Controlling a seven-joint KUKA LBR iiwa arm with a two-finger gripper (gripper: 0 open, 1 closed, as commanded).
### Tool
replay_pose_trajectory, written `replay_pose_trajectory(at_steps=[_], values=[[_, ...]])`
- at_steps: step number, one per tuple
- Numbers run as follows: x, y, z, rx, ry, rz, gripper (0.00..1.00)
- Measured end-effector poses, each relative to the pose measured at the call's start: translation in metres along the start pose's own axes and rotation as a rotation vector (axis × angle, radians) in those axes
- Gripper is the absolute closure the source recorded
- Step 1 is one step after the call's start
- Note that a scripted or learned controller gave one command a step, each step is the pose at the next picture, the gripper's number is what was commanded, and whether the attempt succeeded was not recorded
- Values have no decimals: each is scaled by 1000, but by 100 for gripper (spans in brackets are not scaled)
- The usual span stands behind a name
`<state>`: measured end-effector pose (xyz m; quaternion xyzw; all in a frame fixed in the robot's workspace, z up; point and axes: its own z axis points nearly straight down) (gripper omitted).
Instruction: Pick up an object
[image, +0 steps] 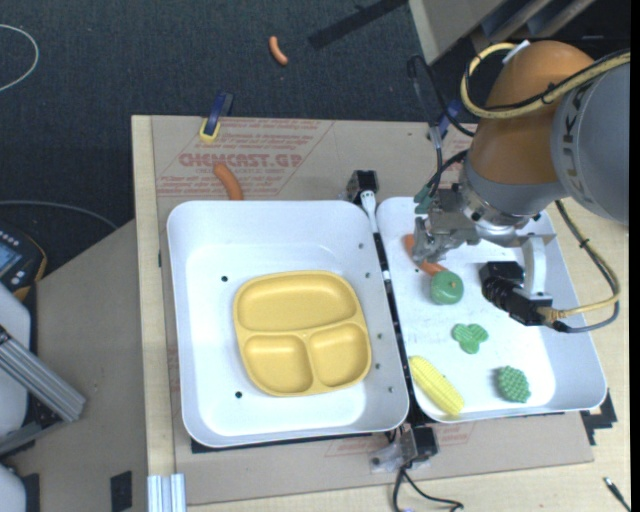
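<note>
Camera view: wooden bench (150, 300) on dark carpet (100, 60); red "CHEMCAST" lettering (240, 158) on board; two white bins (200, 300); gripper (432, 250) over right bin, jaw state impossible to tell.

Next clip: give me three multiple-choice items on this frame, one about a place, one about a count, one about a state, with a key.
1. Where does the yellow tray lie?
A. in the left bin
B. in the right bin
C. on the floor beside the bench

2. How many compartments does the yellow tray have?
A. one
B. three
C. five

3. Where is the gripper?
A. over the left bin, above the tray
C. outside both bins
B. low over the far part of the right bin, beside an orange piece

Key: 1 A, the tray sits in the middle of the left bin. 2 B, one long compartment at the far side and two smaller ones at the near side. 3 B, it hangs over the right bin's far end, just above the green round toy; the corn lies nearer the camera.
</note>
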<state>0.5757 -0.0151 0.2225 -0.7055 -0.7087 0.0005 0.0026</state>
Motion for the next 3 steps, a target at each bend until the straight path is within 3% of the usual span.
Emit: replay_pose_trajectory(at_steps=[1,2,3], values=[[42,3,-2,-5,-1,-1,100],[28,-2,8,-1,-3,6,100],[35,-11,4,-1,-2,4,100]])
